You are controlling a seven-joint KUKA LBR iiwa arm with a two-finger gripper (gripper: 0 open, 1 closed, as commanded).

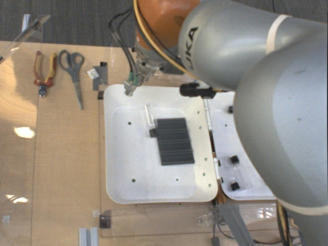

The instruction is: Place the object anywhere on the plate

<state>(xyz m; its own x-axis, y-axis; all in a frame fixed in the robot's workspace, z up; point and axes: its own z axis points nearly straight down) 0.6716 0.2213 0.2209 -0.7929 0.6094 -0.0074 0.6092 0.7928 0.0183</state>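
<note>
A dark grey ribbed plate (175, 141) lies flat near the middle of the left white bin (120, 183). Just to its upper left rests a small clear tube with a black end (149, 120), touching or nearly touching the plate's corner. My gripper (130, 86) hangs over the bin's far left corner, up and to the left of the tube and apart from it. Nothing is visibly held in it. The large grey arm with its orange band (164, 9) covers the upper right of the view.
The right bin (225, 137) holds a few small black pieces (234, 160), partly hidden by the arm. On the wooden bench to the left lie red-handled pliers (42, 75), grey scissors (73, 75) and a small black block (101, 76).
</note>
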